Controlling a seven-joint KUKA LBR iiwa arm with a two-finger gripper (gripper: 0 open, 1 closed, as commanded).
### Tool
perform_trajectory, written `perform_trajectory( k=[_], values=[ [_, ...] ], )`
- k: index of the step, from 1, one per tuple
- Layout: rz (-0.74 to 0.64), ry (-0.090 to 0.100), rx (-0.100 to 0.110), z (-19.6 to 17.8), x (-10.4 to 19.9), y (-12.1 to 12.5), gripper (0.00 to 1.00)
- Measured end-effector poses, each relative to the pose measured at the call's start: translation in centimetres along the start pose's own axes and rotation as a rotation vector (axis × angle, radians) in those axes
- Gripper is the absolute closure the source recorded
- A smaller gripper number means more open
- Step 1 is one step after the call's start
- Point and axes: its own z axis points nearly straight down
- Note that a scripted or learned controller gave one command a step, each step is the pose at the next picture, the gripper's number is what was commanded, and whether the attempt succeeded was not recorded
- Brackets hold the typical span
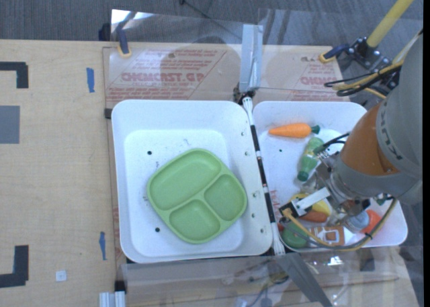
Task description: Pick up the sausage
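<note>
The arm reaches in from the right and hangs low over the front of the right bin (269, 114). My gripper (321, 206) is down among a cluster of toy foods there. An orange-red rounded piece (311, 217), which may be the sausage, peeks out just below the gripper at the bin's front left. The wrist hides most of it, so I cannot tell whether the gripper touches it.
An orange carrot (290, 130) and a green bottle (310, 158) lie at the back of the right bin. A green round item (293, 236) and an orange-and-white pack (329, 236) sit at its front edge. The left bin (127, 164) holds a green divided plate (196, 195).
</note>
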Motion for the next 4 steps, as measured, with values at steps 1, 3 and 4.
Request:
perform_trajectory(
  k=[1,3,4],
  values=[
    [0.096,-0.022,0.019,-9.0,9.3,4.1,0.0],
    [-0.029,-0.002,0.002,-2.1,4.7,7.2,1.0],
    [-0.029,-0.002,0.003,-2.1,4.7,7.1,0.0]
  ],
)
